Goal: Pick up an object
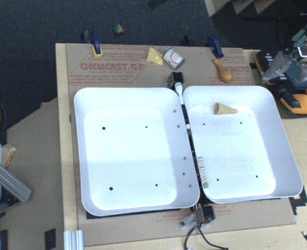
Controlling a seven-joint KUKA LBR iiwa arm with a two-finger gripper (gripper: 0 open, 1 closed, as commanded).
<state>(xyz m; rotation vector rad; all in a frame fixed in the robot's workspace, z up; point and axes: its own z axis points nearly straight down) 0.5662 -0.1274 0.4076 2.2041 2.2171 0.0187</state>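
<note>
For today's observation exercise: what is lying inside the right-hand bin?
Inside the right bin lies one small tan wedge-shaped piece near its far edge, on the bin's floor. Nothing covers the floor, apart from a few dark dots.

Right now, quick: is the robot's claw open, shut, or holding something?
Gripper: cannot be told from this picture. The tan wedge lies loose in the right bin, with nothing gripping it.
</note>
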